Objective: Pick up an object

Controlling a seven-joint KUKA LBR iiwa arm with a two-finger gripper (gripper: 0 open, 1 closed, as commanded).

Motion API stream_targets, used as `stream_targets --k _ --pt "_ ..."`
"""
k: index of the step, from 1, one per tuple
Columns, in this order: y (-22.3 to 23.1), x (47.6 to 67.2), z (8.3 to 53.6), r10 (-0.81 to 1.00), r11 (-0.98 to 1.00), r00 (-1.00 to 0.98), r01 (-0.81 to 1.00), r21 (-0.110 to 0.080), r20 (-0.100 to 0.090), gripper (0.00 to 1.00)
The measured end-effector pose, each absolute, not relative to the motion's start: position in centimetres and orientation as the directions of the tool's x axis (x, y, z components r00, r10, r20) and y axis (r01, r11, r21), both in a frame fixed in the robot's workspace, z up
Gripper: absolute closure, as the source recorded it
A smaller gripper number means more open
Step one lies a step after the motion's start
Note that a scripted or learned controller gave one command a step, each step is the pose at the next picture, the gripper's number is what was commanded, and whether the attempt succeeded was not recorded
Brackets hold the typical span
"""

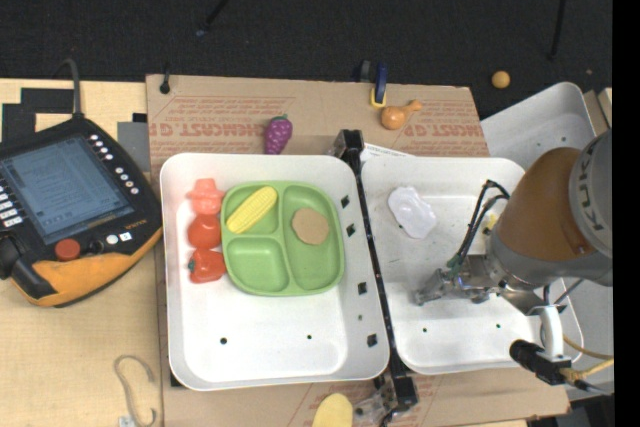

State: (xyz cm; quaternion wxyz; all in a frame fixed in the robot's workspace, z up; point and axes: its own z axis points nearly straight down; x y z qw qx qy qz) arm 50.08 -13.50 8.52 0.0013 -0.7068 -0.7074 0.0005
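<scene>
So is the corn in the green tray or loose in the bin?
In the tray: the corn lies in the green tray's upper-left compartment.

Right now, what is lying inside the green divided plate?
The green divided plate holds a yellow corn cob in its upper left compartment and a round brown piece in its upper right one. The lower compartment shows bare green; nothing covers the plate.

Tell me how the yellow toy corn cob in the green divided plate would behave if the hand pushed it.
The yellow toy corn cob looks rounded and elongated, so it would probably roll sideways. It seems like light plastic, likely stiff. The raised rim of the green divided plate might stop it.
</scene>
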Motion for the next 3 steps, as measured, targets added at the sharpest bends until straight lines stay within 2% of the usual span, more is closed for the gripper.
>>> stream_targets --k 1,3 --pt "-13.7 50.1 9.8 1.000 -0.006 0.006 1.000 -0.002 0.002 1.00" --pt "-13.6 50.6 22.4 1.000 0.000 0.000 1.000 0.004 -0.001 1.00"
